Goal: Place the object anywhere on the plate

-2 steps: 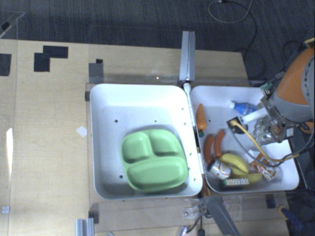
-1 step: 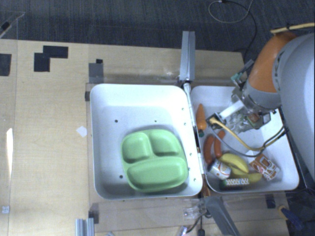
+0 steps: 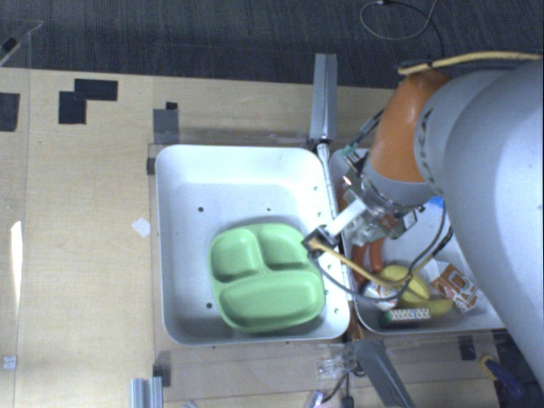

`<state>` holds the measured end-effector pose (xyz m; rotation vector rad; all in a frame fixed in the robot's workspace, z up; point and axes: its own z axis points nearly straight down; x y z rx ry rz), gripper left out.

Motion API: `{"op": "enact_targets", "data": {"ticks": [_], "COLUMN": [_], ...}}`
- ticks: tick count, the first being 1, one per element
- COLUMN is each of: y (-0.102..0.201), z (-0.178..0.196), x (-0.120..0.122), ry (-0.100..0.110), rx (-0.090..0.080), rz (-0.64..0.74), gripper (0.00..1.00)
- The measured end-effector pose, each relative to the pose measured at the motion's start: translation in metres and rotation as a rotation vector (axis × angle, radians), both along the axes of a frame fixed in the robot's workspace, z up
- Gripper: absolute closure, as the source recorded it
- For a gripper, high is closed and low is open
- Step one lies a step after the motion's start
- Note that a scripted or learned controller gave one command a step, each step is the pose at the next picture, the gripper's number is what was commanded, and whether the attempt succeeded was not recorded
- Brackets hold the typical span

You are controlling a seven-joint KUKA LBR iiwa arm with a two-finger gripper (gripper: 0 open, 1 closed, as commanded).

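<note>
Grey arm [image 3: 493,168] hangs over the right-hand bin [image 3: 463,317] on the desk
Whether the jaws are apart cannot be told; a banana [image 3: 406,280] lies just beside them, the green plate [image 3: 265,277] near them, in the other bin [image 3: 183,228]

Robot lab: bench [image 3: 85,253], white bins [image 3: 174,253], loose cable [image 3: 399,15]

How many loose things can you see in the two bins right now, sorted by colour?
Green: 1, the divided plate in the left bin.
Yellow: 1, a banana-like thing in the right bin.
Red-brown: 1, a sausage-like thing.
Orange and white: 1, a packet.
Dark with pale print: 1, a strip.
Total: 5 in view; the arm covers much of the right bin.
</note>
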<state>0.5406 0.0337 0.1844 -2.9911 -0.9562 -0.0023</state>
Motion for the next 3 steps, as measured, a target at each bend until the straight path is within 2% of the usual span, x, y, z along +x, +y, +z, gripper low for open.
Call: {"op": "enact_targets", "data": {"ticks": [1, 2, 3], "y": [0.079, 0.138, 0.193], "z": [0.001, -0.059, -0.077], "x": [-0.054, -0.055, -0.036], "ry": [0.0, 0.003, -0.05], "rx": [0.0, 0.0, -0.005], "rz": [0.323, 0.29, 0.437], "gripper": [1.0, 1.0, 1.0]}}
